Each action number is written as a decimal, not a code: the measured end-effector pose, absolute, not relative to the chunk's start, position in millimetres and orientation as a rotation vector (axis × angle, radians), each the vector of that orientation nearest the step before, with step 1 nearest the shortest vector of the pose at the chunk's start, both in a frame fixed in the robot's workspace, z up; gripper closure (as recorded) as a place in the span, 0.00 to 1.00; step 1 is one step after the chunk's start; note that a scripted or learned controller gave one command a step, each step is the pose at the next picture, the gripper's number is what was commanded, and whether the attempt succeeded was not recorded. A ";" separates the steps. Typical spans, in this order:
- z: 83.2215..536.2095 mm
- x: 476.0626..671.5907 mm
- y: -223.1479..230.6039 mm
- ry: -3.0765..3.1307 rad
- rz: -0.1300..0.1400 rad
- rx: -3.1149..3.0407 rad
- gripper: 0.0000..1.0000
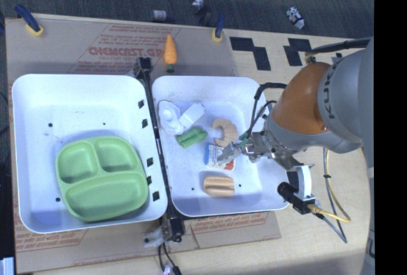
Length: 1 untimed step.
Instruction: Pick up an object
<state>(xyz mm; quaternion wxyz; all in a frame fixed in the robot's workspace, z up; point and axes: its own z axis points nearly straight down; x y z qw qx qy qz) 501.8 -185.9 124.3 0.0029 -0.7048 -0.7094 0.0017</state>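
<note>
The camera view looks down on a small flat packet (215, 155), white with blue and red print, lying near the middle of the right bin (245, 86). It is the likeliest thing to pick, since the end effector (227, 154) sits right over its right edge. The packet looks light, thin and somewhat slick, probably a soft wrapper that will buckle, so a pinch across its short width or at a raised edge would suit better than a flat press from above. Whether the end effector is open, closed or already gripping the packet cannot be told; the tips are too small and blurred against the print. Just above the packet lies a tan curved piece (224, 130) like a croissant, and to the left a green block (191, 137) touching a white box (191, 116) and a white bottle-like item (168, 116). Below the packet, apart from it, a hot dog bun (219, 185) rests near the bin's front wall. The left bin (38, 92) holds a green divided tray (100, 177). On the desk (95, 44) behind the bins lies an orange carrot (170, 50).
</note>
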 end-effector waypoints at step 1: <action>91.4 554.6 -161.4 -2.229 0.003 -2.210 0.00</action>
